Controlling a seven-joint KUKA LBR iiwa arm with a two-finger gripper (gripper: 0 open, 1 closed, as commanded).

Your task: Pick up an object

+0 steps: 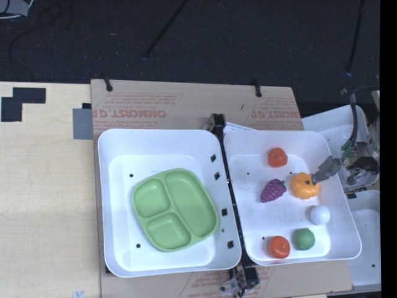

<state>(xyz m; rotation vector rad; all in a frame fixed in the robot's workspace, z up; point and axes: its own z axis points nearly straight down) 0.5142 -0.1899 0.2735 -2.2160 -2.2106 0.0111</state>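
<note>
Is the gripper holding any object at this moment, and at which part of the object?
It cannot be told. The gripper is at the right edge of the orange fruit, but the view is too blurred to show a hold.

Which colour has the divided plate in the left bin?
Light green; the camera view shows the plate clearly.

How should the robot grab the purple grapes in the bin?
Probably across the wide upper end of the purple grapes, coming straight down from above. The bunch lies flat and tilted, narrowing toward its lower left tip, so the fat part gives more to pinch. The orange fruit sits close on the right, so squeeze from the other two sides.
</note>
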